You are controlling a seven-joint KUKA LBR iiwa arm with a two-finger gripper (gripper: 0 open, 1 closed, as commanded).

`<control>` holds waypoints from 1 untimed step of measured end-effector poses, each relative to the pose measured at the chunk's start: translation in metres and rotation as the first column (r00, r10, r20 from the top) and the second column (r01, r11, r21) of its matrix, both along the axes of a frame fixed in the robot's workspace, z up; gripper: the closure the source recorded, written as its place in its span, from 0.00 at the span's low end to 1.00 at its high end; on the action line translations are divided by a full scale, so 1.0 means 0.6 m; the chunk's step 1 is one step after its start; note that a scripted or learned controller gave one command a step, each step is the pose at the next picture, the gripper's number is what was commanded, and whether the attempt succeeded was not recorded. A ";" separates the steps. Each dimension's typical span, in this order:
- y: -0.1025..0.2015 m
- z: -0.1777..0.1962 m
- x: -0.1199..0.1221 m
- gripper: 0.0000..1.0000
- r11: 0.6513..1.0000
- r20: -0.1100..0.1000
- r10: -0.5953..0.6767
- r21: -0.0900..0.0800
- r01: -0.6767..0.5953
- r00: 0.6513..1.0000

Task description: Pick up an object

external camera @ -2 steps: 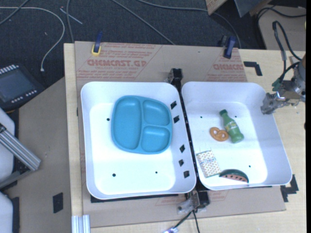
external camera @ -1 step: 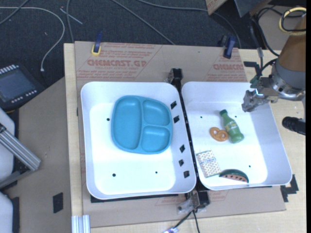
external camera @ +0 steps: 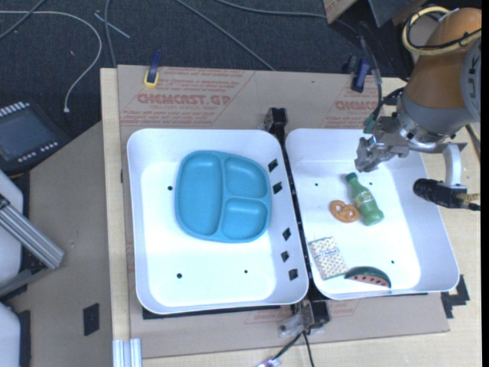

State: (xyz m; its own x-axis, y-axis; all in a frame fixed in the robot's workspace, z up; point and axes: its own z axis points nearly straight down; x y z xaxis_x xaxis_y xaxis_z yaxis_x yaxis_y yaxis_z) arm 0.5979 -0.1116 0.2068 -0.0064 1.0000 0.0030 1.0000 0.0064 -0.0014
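Note:
In the right bin (external camera: 428, 232) lie a green bottle (external camera: 364, 200), a brown pretzel (external camera: 344, 211), a checkered packet (external camera: 328, 255) and a watermelon slice (external camera: 368, 277). My gripper (external camera: 369, 159) hangs over the bin's upper part, just above and slightly right of the green bottle's cap. Nothing shows between its fingers. The bottle lies tilted, its cap pointing to the upper left, with the pretzel touching its left side.
The left bin (external camera: 145, 205) holds a blue divided plate (external camera: 223, 196). A black divider with clips (external camera: 281, 197) runs between the bins. Cardboard lines the bench under both bins, with blue clamps (external camera: 153, 68) at the back. Cables trail across the dark floor behind.

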 end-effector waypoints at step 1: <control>0.097 0.022 0.009 1.00 1.000 0.004 0.001 0.000 -0.001 1.000</control>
State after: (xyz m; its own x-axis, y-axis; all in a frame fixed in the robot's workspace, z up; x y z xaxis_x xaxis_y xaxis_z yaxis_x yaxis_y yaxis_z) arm 0.6031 -0.0535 0.2199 -0.0070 1.0000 0.0030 1.0000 0.0070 0.0026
